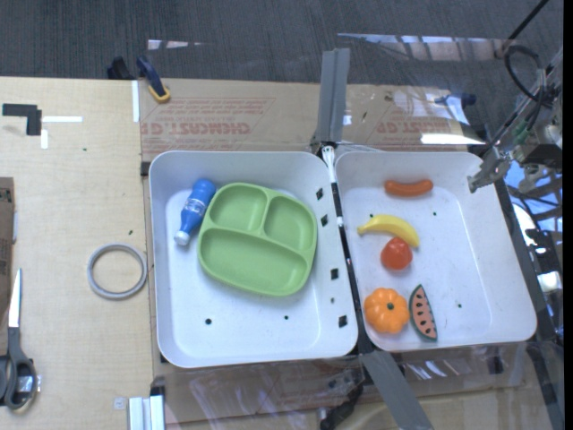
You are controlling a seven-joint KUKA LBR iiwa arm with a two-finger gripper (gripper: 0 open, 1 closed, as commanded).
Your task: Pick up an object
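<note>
Two shallow white bins sit side by side in the middle of the frame. The left bin (179,330) holds a green divided plate (258,238) lying flat, and just beside its upper left edge lies a small blue bottle (193,208) with its white cap pointing toward the lower left. The right bin (483,276) carries the toy food: a red sausage (408,186) near its upper edge, a yellow banana (390,228) below that, a red tomato (397,254) touching the banana's underside, and lower down an orange pumpkin (386,310) with a watermelon slice (423,312) just beside it on the right. At the far right of the frame, over the upper right corner of the right bin, the arm's end shows as a tangle of thin metal parts and cables; the gripper (488,174) seems to sit there, well apart from all the food, and I cannot tell how it stands. On the wooden bench at left lie a grey ring (117,270) and, in the lower left corner, a pair of scissors (17,365).
</note>
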